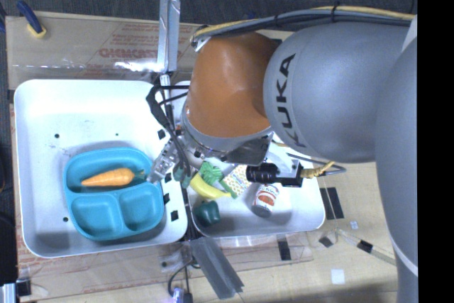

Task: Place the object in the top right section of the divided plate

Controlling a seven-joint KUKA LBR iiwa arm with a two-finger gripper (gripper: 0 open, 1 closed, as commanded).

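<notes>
Two white bins sit side by side; the left bin [35,152] holds a blue divided plate [113,202], and an orange carrot [108,178] lies in its long upper section. The gripper [164,165] appears at the plate's right edge, near the carrot's tip; whether it is closed cannot be told. The right bin [312,220] holds a small jar [264,199] and green and yellow toys [208,181].

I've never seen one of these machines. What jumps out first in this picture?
The huge grey arm with its orange band looms over the right bin, where small items like a yellow banana and a little jar lie. In the left bin, a blue divided plate holds an orange carrot in its long upper section.
</notes>
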